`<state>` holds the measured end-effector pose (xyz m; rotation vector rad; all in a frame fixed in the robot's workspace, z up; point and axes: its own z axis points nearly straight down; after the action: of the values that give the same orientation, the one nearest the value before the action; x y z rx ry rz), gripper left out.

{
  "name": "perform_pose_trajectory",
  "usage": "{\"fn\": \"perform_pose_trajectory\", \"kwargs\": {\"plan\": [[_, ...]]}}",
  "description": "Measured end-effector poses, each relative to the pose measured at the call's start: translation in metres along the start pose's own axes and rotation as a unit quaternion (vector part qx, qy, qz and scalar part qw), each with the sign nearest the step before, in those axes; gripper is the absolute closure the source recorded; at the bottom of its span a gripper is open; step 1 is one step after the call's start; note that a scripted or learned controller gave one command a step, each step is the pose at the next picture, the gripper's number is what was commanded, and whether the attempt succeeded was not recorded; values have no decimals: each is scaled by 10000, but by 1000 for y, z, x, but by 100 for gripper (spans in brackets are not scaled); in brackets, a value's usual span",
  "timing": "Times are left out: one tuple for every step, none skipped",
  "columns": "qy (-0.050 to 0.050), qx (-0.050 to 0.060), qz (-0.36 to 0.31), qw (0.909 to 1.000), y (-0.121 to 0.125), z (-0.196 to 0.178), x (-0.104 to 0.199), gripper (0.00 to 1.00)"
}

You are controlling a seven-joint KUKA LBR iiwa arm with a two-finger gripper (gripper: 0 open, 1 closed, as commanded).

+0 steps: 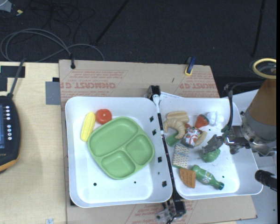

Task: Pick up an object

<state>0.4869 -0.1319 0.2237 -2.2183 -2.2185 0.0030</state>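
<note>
Objects for picking lay heaped in the right bin [245,183]: a green bottle [208,177], a soda can [192,136], a croissant [176,121]. The gripper [213,144] hung low beside a green lump [210,155]; whether it clasped anything could not be told. The left bin [79,181] held a green tray [120,147]. Both bins sat on cardboard [130,78], black cloth [130,22] behind.

The arm [266,108] enters from the right edge of the camera view, its orange band showing above a grey wrist section. From the wrist it bends leftward and down, ending in a dark two-finger gripper [213,146] that sits low and points to the left. The wrist hardware around it looks dark and cluttered with cabling.
</note>
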Motion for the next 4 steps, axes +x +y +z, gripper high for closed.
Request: {"fn": "perform_pose_trajectory", "kwargs": {"plan": [[21, 56, -10, 10000, -14, 115, 47, 0], [4, 12, 38, 10000, -12, 99, 43, 100], [-1, -52, -29, 10000, 40, 33, 85, 100], [11, -64, -35, 10000, 22, -79, 146, 100]]}}
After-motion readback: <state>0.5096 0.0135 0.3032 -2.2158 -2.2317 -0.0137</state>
